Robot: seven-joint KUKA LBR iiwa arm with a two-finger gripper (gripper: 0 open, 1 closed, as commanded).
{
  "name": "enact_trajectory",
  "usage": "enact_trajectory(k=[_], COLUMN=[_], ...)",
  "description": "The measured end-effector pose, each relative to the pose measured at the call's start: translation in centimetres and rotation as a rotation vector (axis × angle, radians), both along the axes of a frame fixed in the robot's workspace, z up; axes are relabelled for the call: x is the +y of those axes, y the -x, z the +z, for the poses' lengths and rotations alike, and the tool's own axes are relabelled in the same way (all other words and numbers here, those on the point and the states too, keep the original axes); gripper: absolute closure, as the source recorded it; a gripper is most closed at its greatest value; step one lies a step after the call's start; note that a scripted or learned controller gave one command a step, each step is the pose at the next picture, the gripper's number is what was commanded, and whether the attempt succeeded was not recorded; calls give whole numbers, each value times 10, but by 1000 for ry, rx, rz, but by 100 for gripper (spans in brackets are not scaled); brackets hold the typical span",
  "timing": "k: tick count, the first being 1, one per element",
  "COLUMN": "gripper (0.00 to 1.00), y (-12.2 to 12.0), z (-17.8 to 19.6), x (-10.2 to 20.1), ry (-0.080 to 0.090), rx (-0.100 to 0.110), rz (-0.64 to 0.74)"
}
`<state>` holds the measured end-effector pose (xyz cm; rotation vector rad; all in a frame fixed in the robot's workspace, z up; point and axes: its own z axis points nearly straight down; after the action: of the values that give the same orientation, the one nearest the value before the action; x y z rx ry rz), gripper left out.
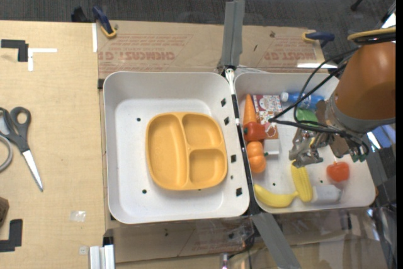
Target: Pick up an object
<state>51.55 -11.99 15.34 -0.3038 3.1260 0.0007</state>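
In the right bin lie a carrot, a red piece, an orange, a banana, a corn cob and a red tomato-like piece. A printed card, a blue bottle and a green item lie toward the bin's far side. My gripper hangs low over the bin, just above the corn cob's upper end. Nothing shows between its metal fingers.
The left bin holds a yellow divided plate. Scissors lie on the bench at the far left. A cardboard sheet lies behind the bins, with clamps at its corners. Cables run from the arm over the right bin.
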Motion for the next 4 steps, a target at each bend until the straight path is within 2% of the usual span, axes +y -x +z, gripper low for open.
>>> enact_trajectory(k=[1, 2, 3, 4], gripper=[100, 100, 100, 100], y=[-68, -52, -54, 30], z=[98, -46, 33, -61], x=[48, -11, -103, -93], ry=[0, 0, 1, 0], rx=[-4, -1, -5, -1], rz=[-205, -94, -136, -578])
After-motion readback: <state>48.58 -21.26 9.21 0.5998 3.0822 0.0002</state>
